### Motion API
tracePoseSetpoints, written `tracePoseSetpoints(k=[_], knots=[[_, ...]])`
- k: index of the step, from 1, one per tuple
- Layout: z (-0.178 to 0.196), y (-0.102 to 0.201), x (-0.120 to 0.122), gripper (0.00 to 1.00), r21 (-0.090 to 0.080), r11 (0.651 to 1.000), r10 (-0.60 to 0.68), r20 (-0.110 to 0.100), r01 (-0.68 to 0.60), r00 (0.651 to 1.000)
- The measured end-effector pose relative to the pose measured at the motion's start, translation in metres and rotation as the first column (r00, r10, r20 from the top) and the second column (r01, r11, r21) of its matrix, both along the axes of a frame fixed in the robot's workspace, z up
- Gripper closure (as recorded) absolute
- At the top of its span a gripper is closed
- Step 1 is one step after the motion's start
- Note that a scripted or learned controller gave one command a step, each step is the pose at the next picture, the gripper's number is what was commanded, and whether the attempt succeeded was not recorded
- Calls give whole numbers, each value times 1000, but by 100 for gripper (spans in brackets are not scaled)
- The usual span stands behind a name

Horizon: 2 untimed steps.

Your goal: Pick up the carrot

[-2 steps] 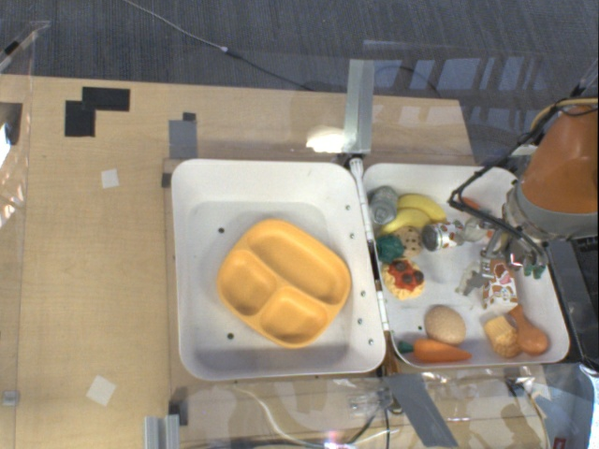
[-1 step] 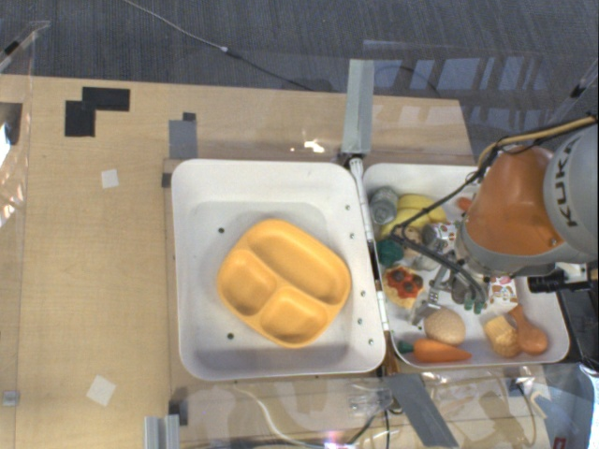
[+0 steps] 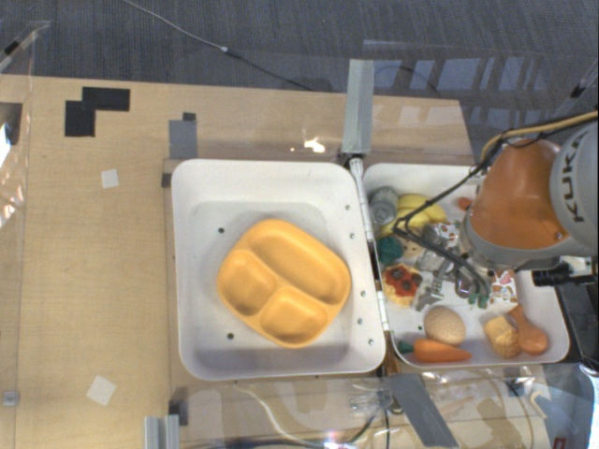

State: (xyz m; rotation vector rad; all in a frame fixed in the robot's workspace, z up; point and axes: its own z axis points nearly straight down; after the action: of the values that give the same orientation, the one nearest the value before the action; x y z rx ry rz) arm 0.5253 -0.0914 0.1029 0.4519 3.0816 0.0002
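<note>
Carrot: lies along the near edge of the right bin, just beside an egg. Gripper: above the bin's middle; jaws' state cannot be told. Yellow tray: left bin.

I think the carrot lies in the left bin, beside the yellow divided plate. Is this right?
Not quite. The camera view shows the carrot in the right bin, at its near edge just below a beige egg. The yellow divided plate sits in the left bin, as you say, but the carrot is not beside it.
</note>
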Motion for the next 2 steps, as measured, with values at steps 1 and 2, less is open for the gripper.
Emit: tracePoseSetpoints(k=[1,2], knots=[[0,0,0,0,0,1000,0,-1,0,1000],[64,-52,3,0,1,997,-76,-12,76,997]])
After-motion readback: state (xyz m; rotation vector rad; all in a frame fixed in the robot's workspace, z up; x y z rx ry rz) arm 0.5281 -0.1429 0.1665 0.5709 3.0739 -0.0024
